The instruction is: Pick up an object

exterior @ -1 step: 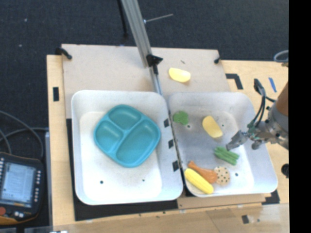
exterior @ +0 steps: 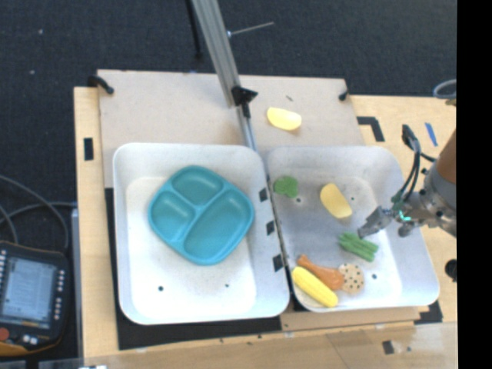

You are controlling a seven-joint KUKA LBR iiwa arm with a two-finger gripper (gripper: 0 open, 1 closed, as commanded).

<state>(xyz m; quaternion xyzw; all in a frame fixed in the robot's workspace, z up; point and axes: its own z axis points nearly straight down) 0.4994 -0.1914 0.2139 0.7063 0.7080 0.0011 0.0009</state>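
The right bin (exterior: pixel 392 167) holds several toy foods: a green round piece (exterior: pixel 286 186), a yellow slice (exterior: pixel 335 201), a green bean-like piece (exterior: pixel 357 244), an orange carrot (exterior: pixel 319 271), a yellow corn cob (exterior: pixel 314 287) and a speckled cookie (exterior: pixel 352 277). My gripper (exterior: pixel 390 226) hangs over the bin's right side, just up and right of the green bean-like piece. Its fingers stand open with nothing between them.
The left bin (exterior: pixel 131 283) bears a blue divided plate (exterior: pixel 201 214). A yellow piece (exterior: pixel 284 119) lies on the bench behind the bins. A metal rail (exterior: pixel 219 44) slants down to the gap between the bins.
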